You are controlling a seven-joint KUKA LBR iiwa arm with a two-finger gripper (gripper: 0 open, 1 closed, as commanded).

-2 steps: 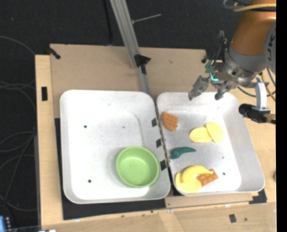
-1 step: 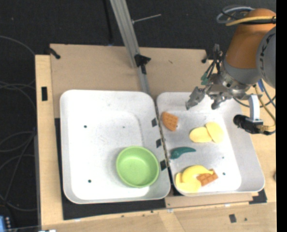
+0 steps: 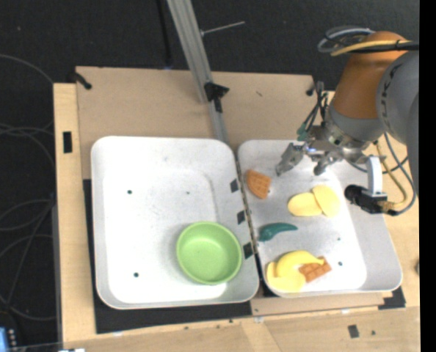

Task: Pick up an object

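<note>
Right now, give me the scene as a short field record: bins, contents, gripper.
left bin: green bowl near its front right corner
right bin: orange piece, pale yellow piece, teal piece, yellow piece with a small orange piece on it
gripper: over the back of the right bin, fingers spread, nothing between them
task state: no object picked yet

The bowl (image 3: 209,251) sits in the left bin (image 3: 130,167), near its front right corner. Right of the bowl, across the divide, the right bin (image 3: 372,259) holds perhaps five small pieces, spread front to back.
</note>
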